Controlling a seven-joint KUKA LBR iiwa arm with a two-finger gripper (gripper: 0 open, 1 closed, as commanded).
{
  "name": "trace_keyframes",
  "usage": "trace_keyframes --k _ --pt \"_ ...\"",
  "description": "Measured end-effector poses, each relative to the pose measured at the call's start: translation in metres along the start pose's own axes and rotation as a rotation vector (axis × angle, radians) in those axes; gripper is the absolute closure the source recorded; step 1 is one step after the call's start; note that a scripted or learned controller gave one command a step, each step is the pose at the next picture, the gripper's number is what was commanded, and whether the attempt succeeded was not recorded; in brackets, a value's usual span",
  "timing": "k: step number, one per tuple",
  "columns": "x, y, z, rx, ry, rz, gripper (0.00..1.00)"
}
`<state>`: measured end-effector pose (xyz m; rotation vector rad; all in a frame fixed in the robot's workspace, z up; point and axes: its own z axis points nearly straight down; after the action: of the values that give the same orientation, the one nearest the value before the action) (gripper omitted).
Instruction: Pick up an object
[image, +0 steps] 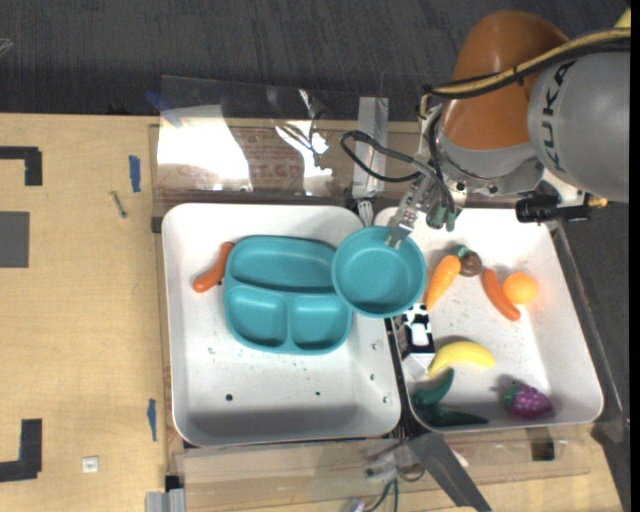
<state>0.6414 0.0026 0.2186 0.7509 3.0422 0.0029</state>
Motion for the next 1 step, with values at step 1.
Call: trace_keyframes --k 1 --pt "0.0009 0.0007 0.0011 0.0 0.002 -0.001 0.0"
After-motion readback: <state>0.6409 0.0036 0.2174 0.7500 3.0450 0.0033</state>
